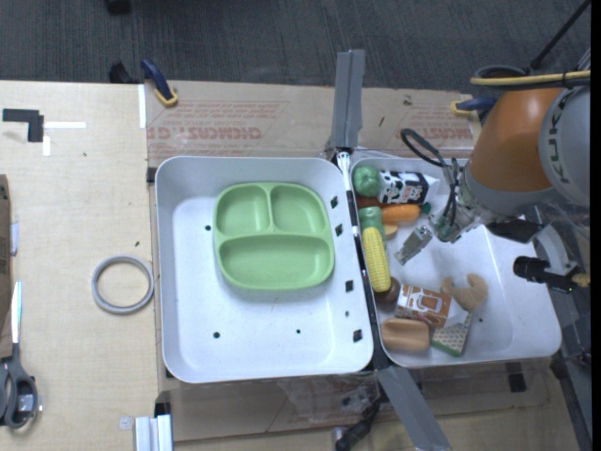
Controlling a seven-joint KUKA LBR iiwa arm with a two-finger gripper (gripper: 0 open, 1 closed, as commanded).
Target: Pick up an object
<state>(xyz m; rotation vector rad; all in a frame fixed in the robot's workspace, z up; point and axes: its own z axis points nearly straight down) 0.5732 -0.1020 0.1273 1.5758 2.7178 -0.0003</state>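
The right bin (507,336) holds several toy foods. A yellow corn cob (377,259) lies along its left wall. At the back sit a green vegetable (366,178), a black-and-white carton (404,189) and an orange carrot (401,214). Toward the front lie a tan bread piece (467,291), an orange box (423,303), a bun (406,334) and a green-edged packet (455,334). My gripper (413,245) hangs low over bare bin floor, just right of the corn and below the carrot. I see nothing in it.
The left bin (188,327) carries a green divided plate (274,235). On the bench to the left lie a grey tape ring (123,283) and scissors (17,388). A blue clamp (160,81) sits at the back. The arm's orange band (515,139) looms over the right bin's back corner.
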